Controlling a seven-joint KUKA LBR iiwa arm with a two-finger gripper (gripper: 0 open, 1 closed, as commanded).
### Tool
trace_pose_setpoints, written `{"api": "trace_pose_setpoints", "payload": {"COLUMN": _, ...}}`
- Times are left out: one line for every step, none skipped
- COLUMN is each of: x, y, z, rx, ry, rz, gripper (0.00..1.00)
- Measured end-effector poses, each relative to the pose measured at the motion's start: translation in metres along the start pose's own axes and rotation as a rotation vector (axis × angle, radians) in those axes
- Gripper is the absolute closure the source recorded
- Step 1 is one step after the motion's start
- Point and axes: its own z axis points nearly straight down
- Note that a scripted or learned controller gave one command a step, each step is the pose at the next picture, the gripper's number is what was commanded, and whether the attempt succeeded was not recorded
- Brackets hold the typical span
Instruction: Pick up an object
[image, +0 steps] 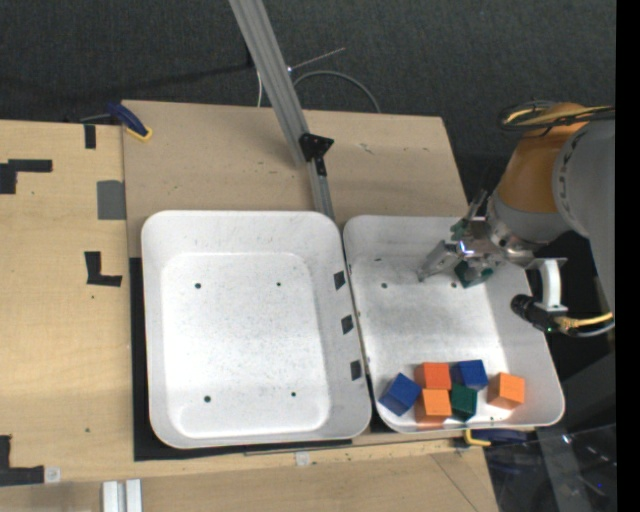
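Observation:
Several small blocks lie huddled at the near edge of the right bin (400, 300): a blue block (400, 393), an orange block (435, 375), another blue block (470, 373), a second orange block (435, 403), a dark green block (463, 401) and a third orange block (508, 389). My gripper (457, 264) hangs low over the far right part of this bin, well away from the blocks. A small teal patch (471, 271) shows at its tip. Whether that patch is a held thing or part of the gripper is unclear.
The left bin (240, 320) sits beside the right one on the wooden bench. A slanted metal bar (285, 90) crosses the far side and ends near the bins' shared corner. A cable loops by the arm at the right.

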Motion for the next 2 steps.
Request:
{"api": "trace_pose_setpoints", "payload": {"x": 0.0007, "y": 0.0056, "z": 0.0043, "rx": -0.019, "ry": -0.002, "rz": -0.002, "gripper": 0.00}}
{"api": "trace_pose_setpoints", "payload": {"x": 0.0014, "y": 0.0059, "z": -0.0045, "rx": -0.020, "ry": -0.002, "rz": -0.004, "gripper": 1.00}}
